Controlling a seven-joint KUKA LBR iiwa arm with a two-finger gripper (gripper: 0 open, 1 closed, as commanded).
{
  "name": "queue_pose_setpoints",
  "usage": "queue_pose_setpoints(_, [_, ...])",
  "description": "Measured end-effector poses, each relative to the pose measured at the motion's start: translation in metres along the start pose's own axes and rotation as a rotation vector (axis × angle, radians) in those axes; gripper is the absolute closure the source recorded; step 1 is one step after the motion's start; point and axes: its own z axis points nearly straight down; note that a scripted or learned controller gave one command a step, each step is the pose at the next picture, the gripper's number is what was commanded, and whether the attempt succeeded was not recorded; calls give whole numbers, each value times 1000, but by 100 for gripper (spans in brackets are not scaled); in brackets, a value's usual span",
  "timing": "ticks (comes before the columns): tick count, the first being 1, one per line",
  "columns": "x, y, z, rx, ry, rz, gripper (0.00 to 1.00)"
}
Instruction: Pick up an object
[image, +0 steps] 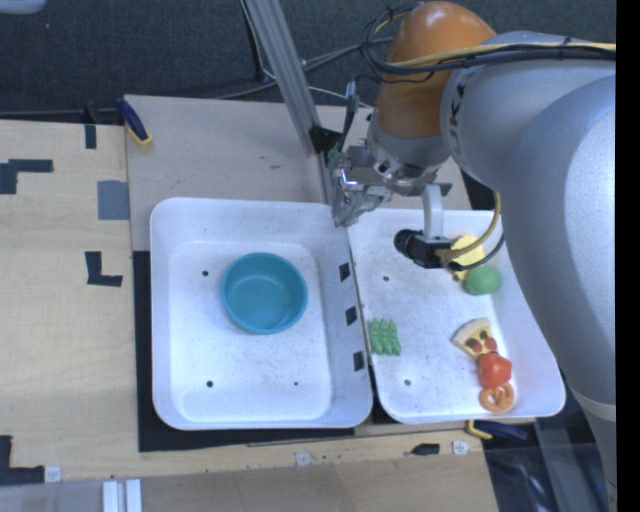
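Plastic pieces, light and hard, lie within the arm's reach

Blue bowl (264, 291) sits alone in the left bin (160, 300) and serves as the marker for everything else. It looks like thin, stiff plastic, light and smooth. Its rim is probably the only part narrow enough to pinch, and a grip there could slip.

Up and to the right of the bowl, the gripper (347, 212) hangs over the far end of the seam where the two bins meet. How wide it stands cannot be told from this angle, nor whether it has hold of anything.

Right of the bowl and a little nearer the camera, a green studded block (385, 337) lies in the right bin (430, 370), close to the seam. Small, rigid and flat-sided, it seems the easiest take: squeeze across its two long sides.

Farther right of the bowl, about level with it, rests a green ball (482, 280), likely to roll away from a grip that is off centre. Below that, far right of the bowl, a toy pizza wedge (474, 337), a red piece (495, 369) and an orange ring (497, 398) crowd together, touching or nearly so, which would hamper a clean descent.
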Motion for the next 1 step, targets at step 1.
queue_pose_setpoints(1, [55, 4, -1, 0, 0, 0, 100])
